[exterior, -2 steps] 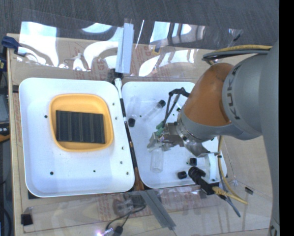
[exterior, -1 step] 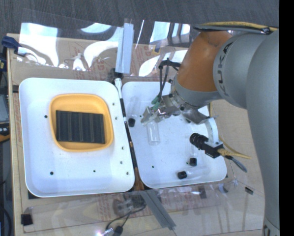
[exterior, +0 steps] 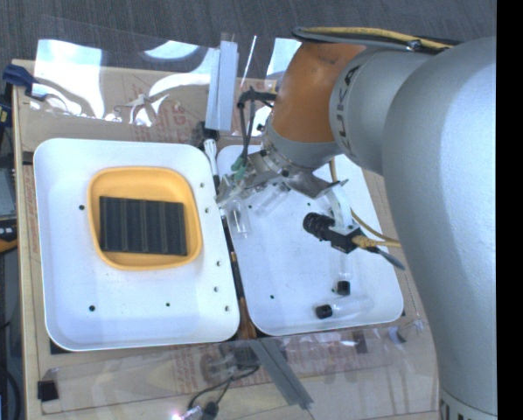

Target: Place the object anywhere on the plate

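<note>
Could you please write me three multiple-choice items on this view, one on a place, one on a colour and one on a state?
1. In which bin does the plate lie?
A. the left bin
B. the right bin
C. on the bench outside both bins

2. What colour is the plate's rim?
A. blue
B. yellow
C. red

3. How does the plate stand with respect to the arm?
A. gripped and lifted by the gripper
B. pinned under the arm's wrist
C. lying flat, apart from the arm

Answers: 1 A, the plate rests inside the left bin, while the right bin holds small dark objects. 2 B, its rim is yellow around a dark ribbed centre. 3 C, the arm reaches over the right bin's upper left corner, away from the plate.
</note>
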Robot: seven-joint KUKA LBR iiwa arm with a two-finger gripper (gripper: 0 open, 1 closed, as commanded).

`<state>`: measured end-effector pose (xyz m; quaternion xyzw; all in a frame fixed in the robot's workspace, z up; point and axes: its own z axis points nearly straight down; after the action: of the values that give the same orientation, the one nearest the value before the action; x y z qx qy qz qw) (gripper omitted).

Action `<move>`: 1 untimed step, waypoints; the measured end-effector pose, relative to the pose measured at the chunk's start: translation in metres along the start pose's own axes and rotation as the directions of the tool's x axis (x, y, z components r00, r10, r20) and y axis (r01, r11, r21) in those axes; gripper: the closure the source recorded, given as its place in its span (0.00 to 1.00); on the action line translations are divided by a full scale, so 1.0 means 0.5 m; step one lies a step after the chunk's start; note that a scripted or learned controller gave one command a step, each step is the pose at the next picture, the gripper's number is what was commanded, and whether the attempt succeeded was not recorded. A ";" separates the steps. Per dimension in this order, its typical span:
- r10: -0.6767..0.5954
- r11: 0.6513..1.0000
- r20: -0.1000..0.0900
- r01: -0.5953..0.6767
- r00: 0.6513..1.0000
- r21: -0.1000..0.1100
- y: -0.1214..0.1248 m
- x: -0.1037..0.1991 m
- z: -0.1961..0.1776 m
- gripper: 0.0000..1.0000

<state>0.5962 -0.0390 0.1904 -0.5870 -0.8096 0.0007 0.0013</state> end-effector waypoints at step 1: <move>0.000 1.000 0.000 0.000 1.000 0.000 0.000 0.000 -0.001 0.00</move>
<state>0.5963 -0.0390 0.1907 -0.5869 -0.8096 0.0005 0.0012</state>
